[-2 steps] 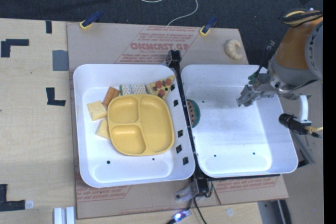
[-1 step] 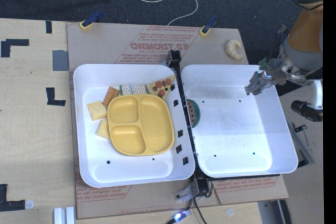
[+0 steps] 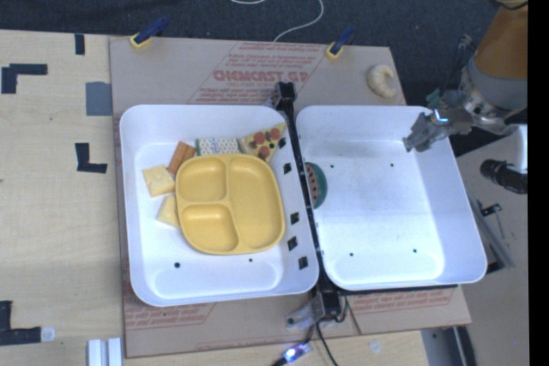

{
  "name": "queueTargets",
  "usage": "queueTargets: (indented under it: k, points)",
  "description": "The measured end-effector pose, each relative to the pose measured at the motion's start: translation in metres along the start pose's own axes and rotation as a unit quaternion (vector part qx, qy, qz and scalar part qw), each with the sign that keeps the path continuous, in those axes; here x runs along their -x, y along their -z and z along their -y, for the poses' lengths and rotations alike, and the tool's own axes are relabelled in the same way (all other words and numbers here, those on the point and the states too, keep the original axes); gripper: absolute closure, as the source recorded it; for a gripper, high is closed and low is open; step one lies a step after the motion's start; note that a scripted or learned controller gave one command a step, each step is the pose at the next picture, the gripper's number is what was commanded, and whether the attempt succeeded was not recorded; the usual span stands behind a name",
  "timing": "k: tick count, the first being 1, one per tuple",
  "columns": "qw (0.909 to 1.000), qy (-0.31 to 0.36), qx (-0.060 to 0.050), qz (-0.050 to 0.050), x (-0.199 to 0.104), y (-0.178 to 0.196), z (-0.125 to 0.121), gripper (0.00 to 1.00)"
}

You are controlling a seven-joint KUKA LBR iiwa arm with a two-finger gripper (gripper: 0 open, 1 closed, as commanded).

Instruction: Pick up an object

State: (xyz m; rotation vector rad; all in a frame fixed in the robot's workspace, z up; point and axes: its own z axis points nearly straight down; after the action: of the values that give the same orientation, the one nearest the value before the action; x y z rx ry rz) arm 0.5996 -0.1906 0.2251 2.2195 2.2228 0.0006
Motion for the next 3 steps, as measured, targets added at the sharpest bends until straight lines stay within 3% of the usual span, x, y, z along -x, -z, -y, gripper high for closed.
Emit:
queueTargets:
  k: [2, 3]
  points:
    - [1.0000, 0.002, -0.002, -0.001, -0.110, -0.007, 0.022, 1.00]
    - [1.0000, 0.000, -0.001, 0.000, -0.101, 0.005, 0.019, 1.00]
